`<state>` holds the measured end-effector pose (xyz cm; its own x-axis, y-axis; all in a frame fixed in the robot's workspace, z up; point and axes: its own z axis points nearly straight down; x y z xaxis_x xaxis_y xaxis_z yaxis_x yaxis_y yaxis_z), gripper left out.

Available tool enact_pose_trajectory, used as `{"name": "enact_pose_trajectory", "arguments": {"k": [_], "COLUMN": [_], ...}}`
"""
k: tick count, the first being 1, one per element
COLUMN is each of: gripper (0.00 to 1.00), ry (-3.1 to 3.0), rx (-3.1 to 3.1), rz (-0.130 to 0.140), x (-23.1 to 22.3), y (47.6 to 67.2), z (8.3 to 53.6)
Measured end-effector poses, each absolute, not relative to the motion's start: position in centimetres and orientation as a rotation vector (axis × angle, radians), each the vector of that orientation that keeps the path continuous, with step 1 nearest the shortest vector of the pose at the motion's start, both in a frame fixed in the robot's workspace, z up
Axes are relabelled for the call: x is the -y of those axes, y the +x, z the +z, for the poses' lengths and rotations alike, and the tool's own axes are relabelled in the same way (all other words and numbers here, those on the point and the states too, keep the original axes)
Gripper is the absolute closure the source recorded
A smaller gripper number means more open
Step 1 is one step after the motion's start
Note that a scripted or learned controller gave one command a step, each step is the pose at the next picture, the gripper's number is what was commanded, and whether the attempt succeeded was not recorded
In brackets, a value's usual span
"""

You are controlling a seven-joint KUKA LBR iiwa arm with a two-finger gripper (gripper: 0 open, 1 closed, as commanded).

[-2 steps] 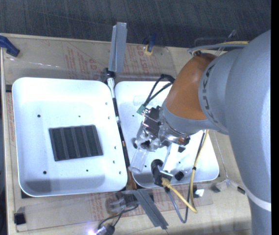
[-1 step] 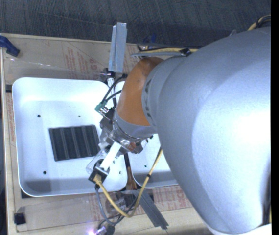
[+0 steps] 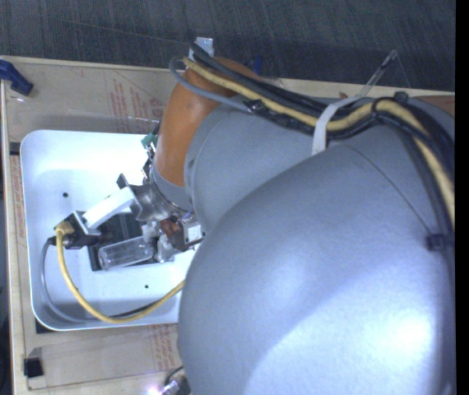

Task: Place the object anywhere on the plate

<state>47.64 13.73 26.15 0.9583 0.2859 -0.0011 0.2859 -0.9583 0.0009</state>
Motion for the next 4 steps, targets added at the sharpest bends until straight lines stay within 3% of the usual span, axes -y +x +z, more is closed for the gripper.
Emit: {"name": "enact_pose_trajectory", "arguments": {"k": [1, 2, 3, 4], "gripper": [1.0, 1.0, 1.0, 1.0], "ry": [3.101, 3.015, 3.022, 3.035], "rx": [-0.483, -0.894, -0.868, -0.822], "rz": [-0.008, 0.0, -0.013, -0.01], "x": [-15.1, -17.6, -11.4, -7.6], "y": [54.1, 53.4, 47.5, 54.9], "z": [22.6, 38.2, 27.6, 29.0]}}
